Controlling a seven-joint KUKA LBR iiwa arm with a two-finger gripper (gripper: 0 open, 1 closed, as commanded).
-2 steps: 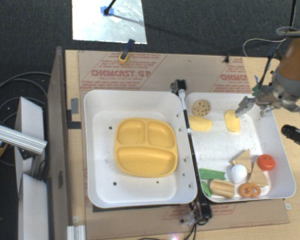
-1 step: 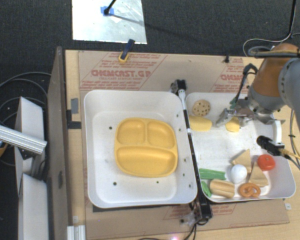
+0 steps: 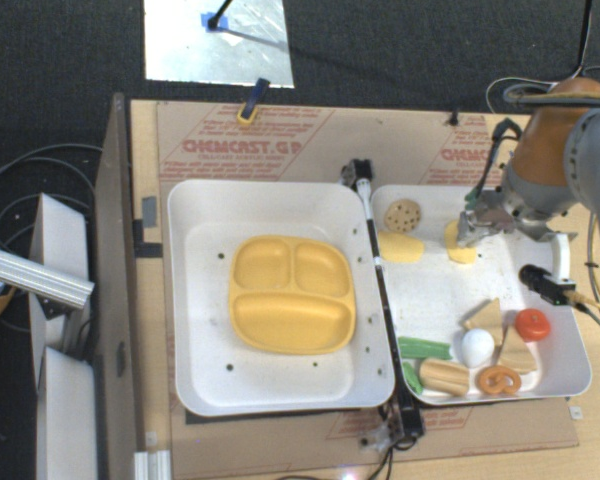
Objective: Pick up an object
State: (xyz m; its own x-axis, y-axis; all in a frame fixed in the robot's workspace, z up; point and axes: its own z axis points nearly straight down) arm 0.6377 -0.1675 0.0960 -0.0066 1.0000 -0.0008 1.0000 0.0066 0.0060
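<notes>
Starting nearest us, we see the right bin (image 3: 570,373) with its toys crowded into the front corner: a pretzel (image 3: 498,379), white egg (image 3: 476,347), tomato (image 3: 532,324) and green pod (image 3: 420,349), probably slid together there. Further back lie a yellow slab (image 3: 401,249) and a cookie (image 3: 402,214). The gripper (image 3: 467,232) sits low over a yellow piece (image 3: 463,254), touching or just above it; we cannot tell its grasp. The left bin (image 3: 195,268) holds a divided yellow plate (image 3: 290,293). Beyond are printed cardboard (image 3: 280,138) and dark carpet (image 3: 60,48).
</notes>
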